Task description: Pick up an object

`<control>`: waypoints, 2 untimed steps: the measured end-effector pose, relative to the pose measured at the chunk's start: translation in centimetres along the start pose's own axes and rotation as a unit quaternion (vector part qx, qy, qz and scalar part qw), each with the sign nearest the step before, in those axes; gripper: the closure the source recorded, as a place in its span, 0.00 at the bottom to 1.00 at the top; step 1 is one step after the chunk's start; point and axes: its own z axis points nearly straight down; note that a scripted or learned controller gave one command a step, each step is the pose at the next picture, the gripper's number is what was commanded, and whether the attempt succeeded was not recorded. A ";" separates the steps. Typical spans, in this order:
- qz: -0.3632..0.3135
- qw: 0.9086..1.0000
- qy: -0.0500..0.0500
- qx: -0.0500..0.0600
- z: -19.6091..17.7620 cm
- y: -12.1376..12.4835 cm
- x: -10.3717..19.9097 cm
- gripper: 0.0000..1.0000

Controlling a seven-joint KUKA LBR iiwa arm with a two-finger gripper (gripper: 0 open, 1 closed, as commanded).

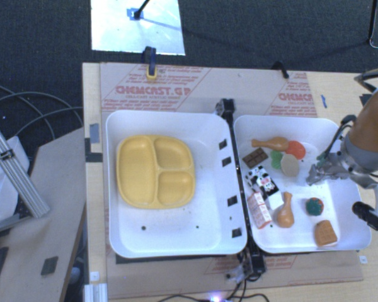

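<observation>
Two white bins sit side by side on a bench as a grey robot arm [372, 131] reaches in from the right, its gripper [316, 175] lowered over the right bin [346, 228]; whether the gripper is open or closed cannot be told from this angle, and nothing can be seen held in it. Just left of the gripper lies a pale round piece [290, 166], touching a green piece [276, 159] on its left and a red ball [295, 148] above. Below the gripper, a small dark green ball [314, 206] rests apart from the others, with an orange bread-like block [325, 233] near the bin's lower edge. A toy drumstick [272, 144] lies at the top of the cluster, its long axis running nearly left to right, thick end toward the red ball. A second drumstick [285, 211] lies lower down, close to upright in the frame, narrow end up. Along the bin's left wall sit a brown chocolate bar [254, 157], a black-and-white carton [263, 185] and a red-and-white box [259, 210], the last two slanting down to the right. Beyond the black divider clips [230, 162], the left bin [176, 231] holds a yellow divided tray [155, 171] with three compartments. Cardboard sheeting [176, 87] lies under both bins.
</observation>
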 end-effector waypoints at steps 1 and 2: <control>0.000 1.000 0.000 0.000 0.0 0.0 0.0 0.00; 0.002 1.000 0.001 0.005 1.2 -7.1 0.0 0.00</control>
